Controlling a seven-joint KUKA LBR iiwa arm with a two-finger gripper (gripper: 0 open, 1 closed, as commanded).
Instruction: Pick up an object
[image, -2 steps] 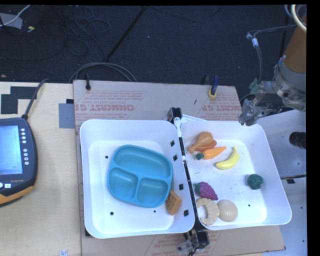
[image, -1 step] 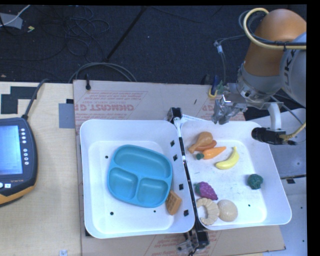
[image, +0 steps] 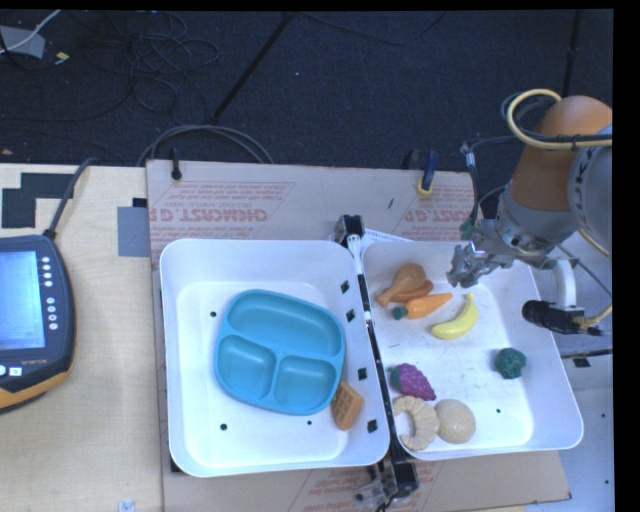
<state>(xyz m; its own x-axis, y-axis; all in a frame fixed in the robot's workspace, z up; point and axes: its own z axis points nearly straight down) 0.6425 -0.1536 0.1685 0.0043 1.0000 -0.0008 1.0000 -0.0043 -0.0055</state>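
Cardboard-lined bench, two white bins. Gripper (image: 466, 268) is poised above carrot (image: 431, 305) and banana (image: 457, 320); finger state cannot be told. Risk noted: crowded items may be nudged, causing a miss.

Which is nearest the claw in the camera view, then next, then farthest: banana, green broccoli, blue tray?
1. Banana, just below the claw in the right bin.
2. Green broccoli, lower right of that bin.
3. Blue tray, in the left bin.
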